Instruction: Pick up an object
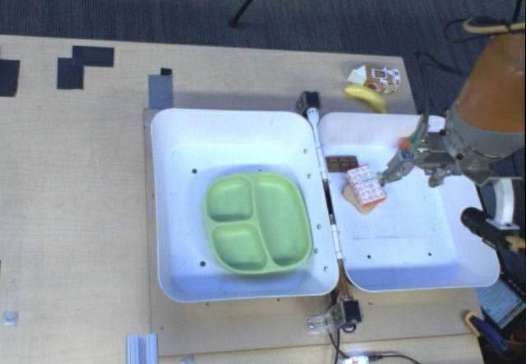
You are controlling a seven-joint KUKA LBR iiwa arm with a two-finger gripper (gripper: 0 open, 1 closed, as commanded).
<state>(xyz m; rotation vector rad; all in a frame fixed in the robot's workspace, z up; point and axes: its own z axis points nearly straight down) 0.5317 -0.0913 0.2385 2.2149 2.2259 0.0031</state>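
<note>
The grey arm with its orange band (493,79) reaches in from the right edge of the camera view, its wrist angled down and to the left. The two-finger metal gripper (393,174) at its end points leftward, low, its slim fingers close together at the tip.

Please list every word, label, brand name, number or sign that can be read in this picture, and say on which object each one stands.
No text can be read here.
Small box in the right bin: red and white print, too blurred to read.
Brown packet beside it: no legible marking.
Packet on the bench behind the bins, by the banana: orange and white print, too small to read.
Green divided plate in the left bin: plain.
</note>
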